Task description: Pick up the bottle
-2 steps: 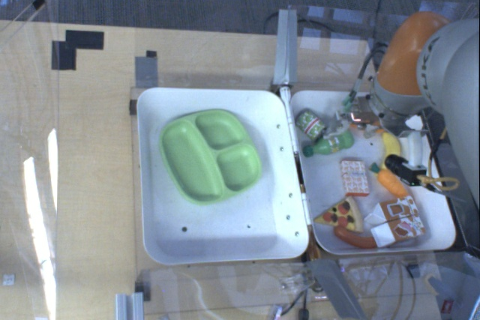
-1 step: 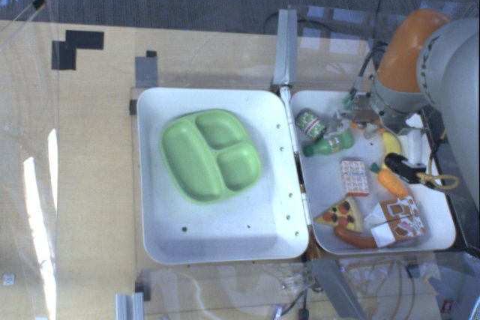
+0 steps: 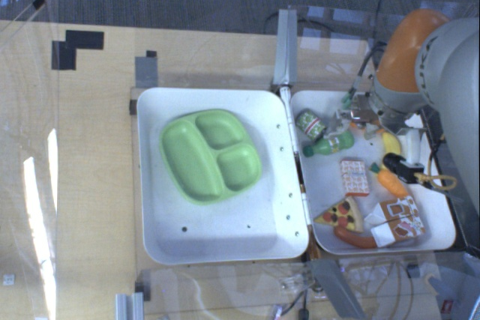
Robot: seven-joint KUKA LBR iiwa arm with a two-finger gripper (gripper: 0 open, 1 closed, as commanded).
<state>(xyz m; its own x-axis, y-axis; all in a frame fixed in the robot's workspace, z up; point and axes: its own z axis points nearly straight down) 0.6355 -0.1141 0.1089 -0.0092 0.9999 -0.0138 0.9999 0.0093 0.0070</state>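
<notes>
Where jaws (image 3: pixel 352 118) hover, bottle (image 3: pixel 328 144) lies just beside; jaw width unclear.

Two bins (image 3: pixel 150 236), one bottle (image 3: pixel 330 144) (green), one plate (image 3: pixel 211 155).

No text, brand or number can be read here. The small box (image 3: pixel 355 177) in the right bin (image 3: pixel 442 236) has a red and white printed face, and the carton (image 3: pixel 401 218) near it also carries print, but the marks on both are too small and blurred to make out
</notes>
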